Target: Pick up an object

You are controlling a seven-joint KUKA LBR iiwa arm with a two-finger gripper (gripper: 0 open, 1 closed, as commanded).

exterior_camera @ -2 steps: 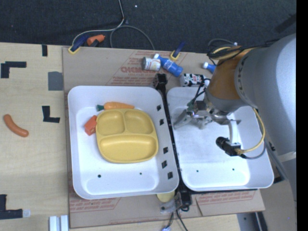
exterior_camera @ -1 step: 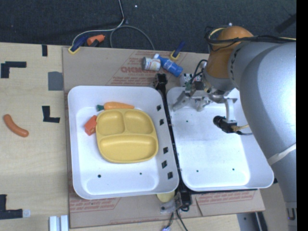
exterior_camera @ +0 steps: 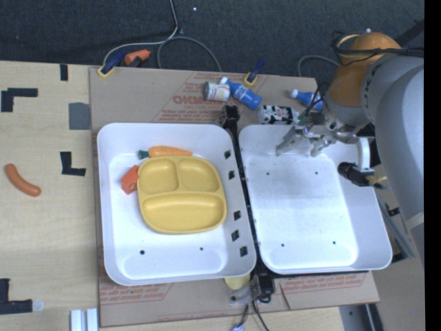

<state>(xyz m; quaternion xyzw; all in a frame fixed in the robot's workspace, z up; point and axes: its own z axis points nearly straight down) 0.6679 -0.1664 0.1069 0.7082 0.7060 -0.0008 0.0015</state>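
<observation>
Nothing to grab is anywhere near the claw: the pickable stuff is all in the left bin, a yellow divided plate with a toy carrot touching its far edge and an orange-red piece at its left. The claw hangs with fingers spread, holding nothing, over the far end of the right bin. Closing there would probably just pinch air (plate's wide and flat too).
</observation>
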